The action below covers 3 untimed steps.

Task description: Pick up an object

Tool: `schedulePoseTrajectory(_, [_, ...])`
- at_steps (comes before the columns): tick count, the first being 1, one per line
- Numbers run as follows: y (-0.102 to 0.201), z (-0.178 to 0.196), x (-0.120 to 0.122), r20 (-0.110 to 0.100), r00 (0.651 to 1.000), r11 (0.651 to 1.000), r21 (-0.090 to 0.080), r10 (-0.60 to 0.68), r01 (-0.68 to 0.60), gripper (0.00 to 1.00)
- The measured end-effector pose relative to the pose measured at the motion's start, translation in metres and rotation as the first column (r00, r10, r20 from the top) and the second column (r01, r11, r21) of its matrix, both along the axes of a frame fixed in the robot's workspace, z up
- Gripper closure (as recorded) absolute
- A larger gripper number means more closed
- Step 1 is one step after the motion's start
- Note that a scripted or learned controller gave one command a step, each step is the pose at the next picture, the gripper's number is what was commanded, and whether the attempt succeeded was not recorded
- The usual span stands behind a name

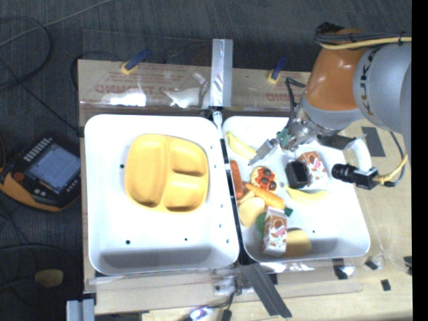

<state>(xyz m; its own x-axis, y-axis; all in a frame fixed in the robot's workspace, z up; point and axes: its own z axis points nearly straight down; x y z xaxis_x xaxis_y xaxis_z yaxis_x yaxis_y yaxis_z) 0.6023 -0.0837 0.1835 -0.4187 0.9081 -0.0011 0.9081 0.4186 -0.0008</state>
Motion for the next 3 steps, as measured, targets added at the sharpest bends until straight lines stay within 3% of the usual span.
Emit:
schedulePoseTrajectory(1, [0.036, 0.000, 0.028, -0.001, 0.999, 0.999, 0.001, -0.037, 0.037, 0.00])
schedulePoseTrajectory(2, [-0.023, -0.075, 0.009, -0.001, 0.998, 0.998, -0.001, -0.057, 0.057, 0.00])
schedulePoseTrajectory(3, [-0.024, -0.095, 0.066, -0.003, 1.000, 1.000, 0.002, -0.023, 0.023, 0.00])
